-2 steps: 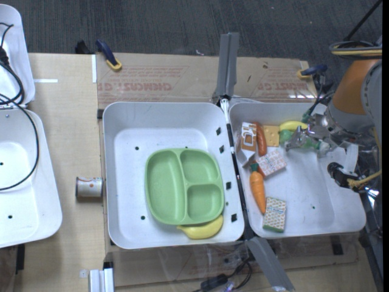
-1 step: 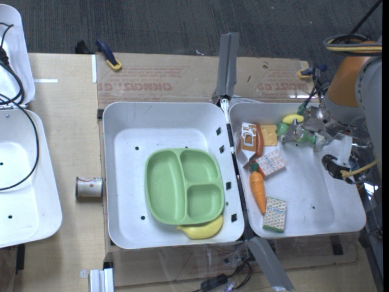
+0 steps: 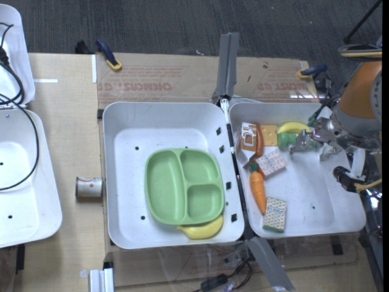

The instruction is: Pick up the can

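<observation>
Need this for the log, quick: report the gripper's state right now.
Gripper: over the right bin, near the green object; open or shut cannot be told, nothing seen held.

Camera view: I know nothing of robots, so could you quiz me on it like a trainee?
1. True or false: the can lies inside a bin.
2. Which bin holds the green plate? A: the view's left one. B: the view's right one.
3. Fill in: the carrot lies in the view's ____ bin.

Key: 1 false, it lies on the bench beside the left bin; 2 A; 3 right.
</observation>
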`<action>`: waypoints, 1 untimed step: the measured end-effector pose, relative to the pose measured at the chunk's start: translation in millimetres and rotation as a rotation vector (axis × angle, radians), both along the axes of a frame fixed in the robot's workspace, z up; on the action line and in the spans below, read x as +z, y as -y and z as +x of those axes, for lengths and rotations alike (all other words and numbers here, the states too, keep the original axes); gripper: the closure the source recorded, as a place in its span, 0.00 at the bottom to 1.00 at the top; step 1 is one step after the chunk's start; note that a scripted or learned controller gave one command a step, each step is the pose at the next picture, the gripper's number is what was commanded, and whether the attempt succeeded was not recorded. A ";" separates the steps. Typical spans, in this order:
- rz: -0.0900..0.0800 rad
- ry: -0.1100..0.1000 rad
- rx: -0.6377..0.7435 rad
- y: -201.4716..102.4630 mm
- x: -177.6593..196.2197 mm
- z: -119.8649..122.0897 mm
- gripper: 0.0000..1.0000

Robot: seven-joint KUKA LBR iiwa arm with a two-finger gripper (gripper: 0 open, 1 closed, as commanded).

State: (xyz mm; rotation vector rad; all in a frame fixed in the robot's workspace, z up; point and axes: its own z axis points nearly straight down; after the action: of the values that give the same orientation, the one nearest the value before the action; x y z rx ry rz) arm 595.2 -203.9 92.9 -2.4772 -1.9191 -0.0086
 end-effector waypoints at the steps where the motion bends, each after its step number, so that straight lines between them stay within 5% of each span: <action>1: -0.010 -0.002 -0.053 -59.5 -1.5 -36.7 0.00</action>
State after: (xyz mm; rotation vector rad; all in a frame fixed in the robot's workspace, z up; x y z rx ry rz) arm 558.6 -144.4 91.5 -2.5329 -1.8566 0.0030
